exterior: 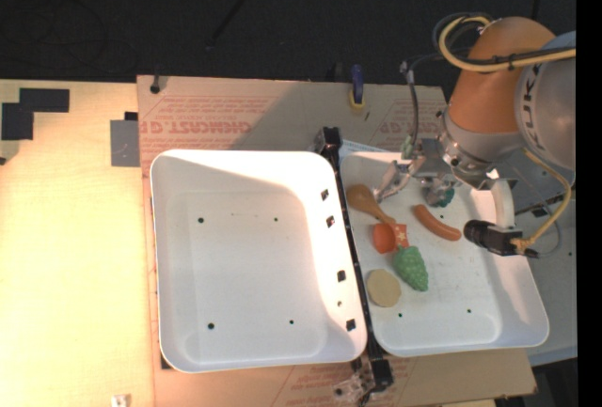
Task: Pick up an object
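The right white bin [489, 320] holds several small objects. A brown wooden spoon-like piece [363, 200] lies at its left, with a red-orange piece [386, 237] just below it. Further down are a green bumpy toy [412, 268] and a tan round disc [383, 288]. An orange-brown sausage shape [437, 223] lies near the bin's middle. My gripper [418, 187] hangs over the far part of this bin, above the sausage and right of the spoon piece. It is open, its fingers spread with nothing between them. A small teal bit [442, 197] sits at the right fingertip.
The left white bin [179, 198] stands beside the right one, divided from it by a black-clipped rim [340, 236]. The grey arm with its orange band [503, 76] and cables fills the upper right. A black part [491, 234] on a cable hangs over the bin's right side.
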`<state>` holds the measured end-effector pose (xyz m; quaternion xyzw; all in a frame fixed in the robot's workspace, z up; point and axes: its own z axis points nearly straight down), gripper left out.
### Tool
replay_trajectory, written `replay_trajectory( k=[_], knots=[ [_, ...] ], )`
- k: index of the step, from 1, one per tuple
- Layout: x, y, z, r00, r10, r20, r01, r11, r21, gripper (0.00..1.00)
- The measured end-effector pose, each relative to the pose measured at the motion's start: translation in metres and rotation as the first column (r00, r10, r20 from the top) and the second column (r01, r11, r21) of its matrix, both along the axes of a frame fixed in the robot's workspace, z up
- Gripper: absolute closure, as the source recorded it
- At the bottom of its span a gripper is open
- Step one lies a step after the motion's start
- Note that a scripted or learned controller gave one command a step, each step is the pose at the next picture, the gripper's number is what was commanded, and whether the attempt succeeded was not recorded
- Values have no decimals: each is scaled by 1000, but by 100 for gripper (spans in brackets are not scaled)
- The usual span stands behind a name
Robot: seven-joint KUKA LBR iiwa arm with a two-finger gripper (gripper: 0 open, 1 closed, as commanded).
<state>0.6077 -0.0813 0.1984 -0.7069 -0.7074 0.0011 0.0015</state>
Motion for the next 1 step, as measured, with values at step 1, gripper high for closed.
replay_trajectory(
  k=[1],
  knots=[
    [9,44,184,1000,4,21,-4,1000,-1,0]
  ],
)
